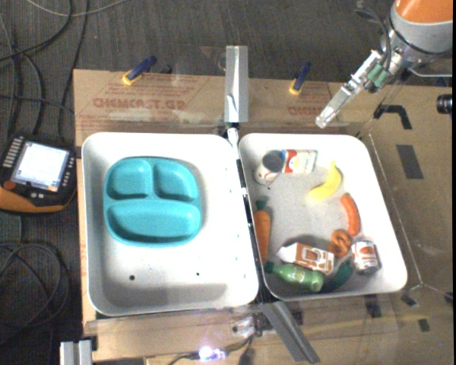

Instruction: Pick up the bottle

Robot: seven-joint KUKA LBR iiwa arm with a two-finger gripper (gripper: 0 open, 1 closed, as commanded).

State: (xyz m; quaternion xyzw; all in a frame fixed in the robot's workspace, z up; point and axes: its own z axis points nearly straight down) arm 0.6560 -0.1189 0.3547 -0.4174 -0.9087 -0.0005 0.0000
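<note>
A green bottle lies on its side near the front edge of the right bin, its pale cap pointing left. A brown and white carton rests against its upper side. A white bottle-like container with an orange label lies at the back left of the same bin. My gripper hangs beyond the bin's back rim, above the cardboard and well away from the green bottle. It slants down to the left from the orange-banded wrist, with nothing seen in it.
The right bin also holds a banana, a carrot, an orange sausage, a small can and a dark green item. A blue divided plate lies in the left bin. A tablet sits far left.
</note>
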